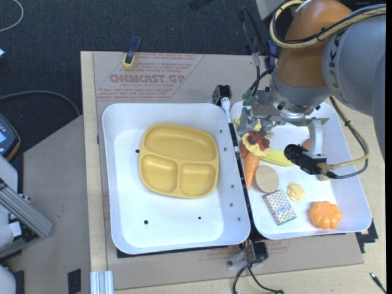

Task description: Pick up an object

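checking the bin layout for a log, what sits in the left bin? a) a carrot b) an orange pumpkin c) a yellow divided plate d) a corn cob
c: the yellow divided plate lies alone in the left bin, while the pumpkin, carrot and corn cob all lie in the right bin.

Grey arm [361,54], orange band, yellow cable
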You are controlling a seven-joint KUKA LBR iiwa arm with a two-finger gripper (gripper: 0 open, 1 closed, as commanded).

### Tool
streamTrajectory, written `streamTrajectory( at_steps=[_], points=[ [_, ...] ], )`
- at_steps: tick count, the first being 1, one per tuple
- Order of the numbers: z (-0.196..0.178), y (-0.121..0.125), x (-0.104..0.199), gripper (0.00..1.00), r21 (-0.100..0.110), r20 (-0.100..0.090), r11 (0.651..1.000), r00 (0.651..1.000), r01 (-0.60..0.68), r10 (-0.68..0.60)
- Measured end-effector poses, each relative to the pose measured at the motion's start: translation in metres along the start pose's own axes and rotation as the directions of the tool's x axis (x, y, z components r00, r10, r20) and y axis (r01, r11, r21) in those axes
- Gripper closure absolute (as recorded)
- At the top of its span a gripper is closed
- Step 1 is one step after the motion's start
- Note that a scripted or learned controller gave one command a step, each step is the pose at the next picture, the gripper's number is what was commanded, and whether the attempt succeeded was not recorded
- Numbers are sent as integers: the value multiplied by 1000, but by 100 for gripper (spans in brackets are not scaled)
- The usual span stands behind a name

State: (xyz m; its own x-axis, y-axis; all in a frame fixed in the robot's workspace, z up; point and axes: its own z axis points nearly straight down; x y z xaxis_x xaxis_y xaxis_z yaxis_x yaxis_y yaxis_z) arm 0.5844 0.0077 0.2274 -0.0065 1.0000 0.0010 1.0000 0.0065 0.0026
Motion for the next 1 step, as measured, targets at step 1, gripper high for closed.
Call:
streamTrajectory(
  at_steps=[1],
  points=[
    [13, 3, 4, 100, 6, 1, 1000, 1000, -6, 6]
  ],
)
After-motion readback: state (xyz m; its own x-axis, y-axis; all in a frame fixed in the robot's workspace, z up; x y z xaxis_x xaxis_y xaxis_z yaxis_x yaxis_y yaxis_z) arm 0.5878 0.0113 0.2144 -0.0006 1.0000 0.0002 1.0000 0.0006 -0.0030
